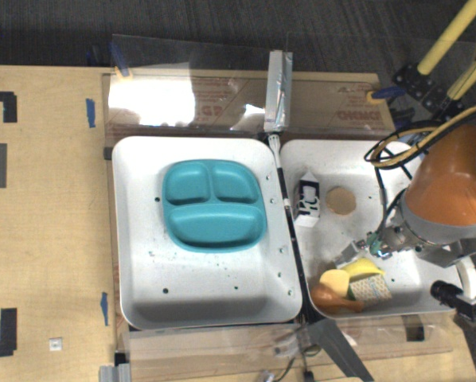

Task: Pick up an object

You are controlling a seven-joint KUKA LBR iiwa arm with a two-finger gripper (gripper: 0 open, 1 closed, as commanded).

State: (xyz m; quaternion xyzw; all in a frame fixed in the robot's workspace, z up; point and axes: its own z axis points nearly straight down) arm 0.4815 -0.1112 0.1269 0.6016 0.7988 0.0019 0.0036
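Note:
In the right bin lie a small white and black box by the left wall, a tan disc beside it, and a cluster at the front: a yellow piece, an orange-brown piece and a beige speckled sponge-like piece. My gripper hangs just above and behind that cluster, low in the bin, under the orange wrist band. The arm's bulk hides the bin's right side.
The left bin holds a teal divided plate. A clear upright panel and a metal post stand behind the bins. Cables loop near the wrist. Yellow rods cross the top right.

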